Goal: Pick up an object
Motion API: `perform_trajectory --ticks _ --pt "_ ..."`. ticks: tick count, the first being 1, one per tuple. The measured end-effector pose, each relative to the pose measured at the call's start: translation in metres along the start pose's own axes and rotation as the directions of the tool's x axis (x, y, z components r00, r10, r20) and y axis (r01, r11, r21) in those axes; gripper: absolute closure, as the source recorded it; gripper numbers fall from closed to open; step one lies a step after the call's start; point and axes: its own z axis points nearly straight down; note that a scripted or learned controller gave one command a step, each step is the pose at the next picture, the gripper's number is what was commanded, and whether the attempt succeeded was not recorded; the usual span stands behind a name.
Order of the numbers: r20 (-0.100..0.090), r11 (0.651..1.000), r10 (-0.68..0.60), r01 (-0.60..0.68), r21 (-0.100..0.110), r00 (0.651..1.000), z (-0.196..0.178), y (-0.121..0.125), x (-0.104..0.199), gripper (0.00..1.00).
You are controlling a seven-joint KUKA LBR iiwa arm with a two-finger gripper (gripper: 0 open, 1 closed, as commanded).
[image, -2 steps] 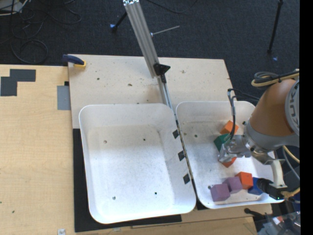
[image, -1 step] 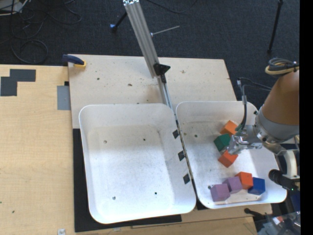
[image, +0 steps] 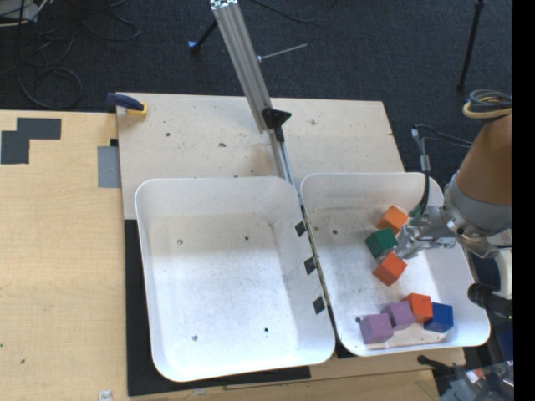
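In the right bin [image: 351,199] lie several blocks. An orange block [image: 391,219] sits toward the back, a green block [image: 380,242] just in front of it, and a red-orange block [image: 389,268] in front of that. My gripper [image: 409,245] hangs low on the right side of these three, close to the green and red-orange blocks. Near the bin's front edge are two purple blocks [image: 376,327] [image: 402,313], another orange block [image: 420,307] and a blue block [image: 439,317], bunched together.
The left bin [image: 167,224] stands beside the right one, with a low divider and black clips [image: 309,264] between them. A slanted aluminium bar [image: 247,57] rises behind the bins. The grey and orange arm [image: 485,182] comes in over the right bin's right wall.
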Motion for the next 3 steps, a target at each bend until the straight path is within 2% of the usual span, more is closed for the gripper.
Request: perform_trajectory --ticks 2,3 --pt "-0.001 1.000 -0.006 0.006 0.002 1.000 -0.021 0.030 0.096 1.00" --pt "-0.002 1.000 -0.006 0.006 0.005 1.000 -0.010 0.037 0.149 1.00"
